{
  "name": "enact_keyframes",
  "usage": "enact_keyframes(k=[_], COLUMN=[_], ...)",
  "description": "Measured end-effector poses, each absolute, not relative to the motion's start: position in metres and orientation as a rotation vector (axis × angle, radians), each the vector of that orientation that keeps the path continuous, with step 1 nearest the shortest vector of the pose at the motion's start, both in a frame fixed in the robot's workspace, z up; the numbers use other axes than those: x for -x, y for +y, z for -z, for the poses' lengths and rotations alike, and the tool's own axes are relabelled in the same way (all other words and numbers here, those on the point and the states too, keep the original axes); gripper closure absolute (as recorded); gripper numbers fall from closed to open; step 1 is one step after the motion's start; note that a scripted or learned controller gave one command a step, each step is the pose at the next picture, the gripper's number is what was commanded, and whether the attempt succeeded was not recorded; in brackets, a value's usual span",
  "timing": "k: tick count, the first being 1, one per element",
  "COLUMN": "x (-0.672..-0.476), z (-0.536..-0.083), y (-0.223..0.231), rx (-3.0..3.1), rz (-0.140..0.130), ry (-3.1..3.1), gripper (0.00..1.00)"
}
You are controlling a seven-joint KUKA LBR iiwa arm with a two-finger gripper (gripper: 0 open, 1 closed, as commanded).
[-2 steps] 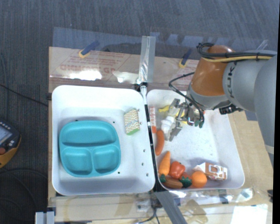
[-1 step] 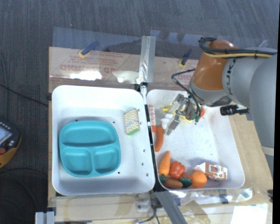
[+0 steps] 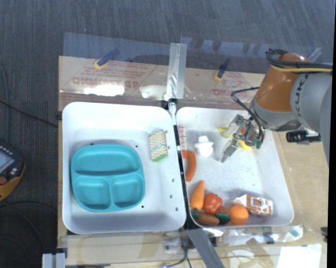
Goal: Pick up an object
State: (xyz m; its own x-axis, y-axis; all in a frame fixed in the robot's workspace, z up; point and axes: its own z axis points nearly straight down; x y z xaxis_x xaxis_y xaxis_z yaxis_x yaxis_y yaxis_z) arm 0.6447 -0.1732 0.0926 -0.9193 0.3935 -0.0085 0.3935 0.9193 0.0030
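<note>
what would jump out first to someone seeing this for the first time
The turquoise divided tray in the left bin catches the eye first. Next comes the bright heap of toy food at the right bin's near edge, with a carrot and an orange. The hand hangs over the right bin's far half.

You look from one fixed camera above the bench [image 3: 71, 72], facing down at a slant on both white bins [image 3: 65, 154], not very near.
</note>
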Motion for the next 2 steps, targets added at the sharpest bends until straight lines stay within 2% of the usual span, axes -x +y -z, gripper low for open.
enact_keyframes(k=[1, 2], x=[-0.637, -0.652], z=[-0.093, -0.093], y=[-0.213, -0.185], rx=[-0.634, -0.888], rz=[-0.015, 0.003], ry=[3.068, 3.006], gripper=[0.00, 0.00])
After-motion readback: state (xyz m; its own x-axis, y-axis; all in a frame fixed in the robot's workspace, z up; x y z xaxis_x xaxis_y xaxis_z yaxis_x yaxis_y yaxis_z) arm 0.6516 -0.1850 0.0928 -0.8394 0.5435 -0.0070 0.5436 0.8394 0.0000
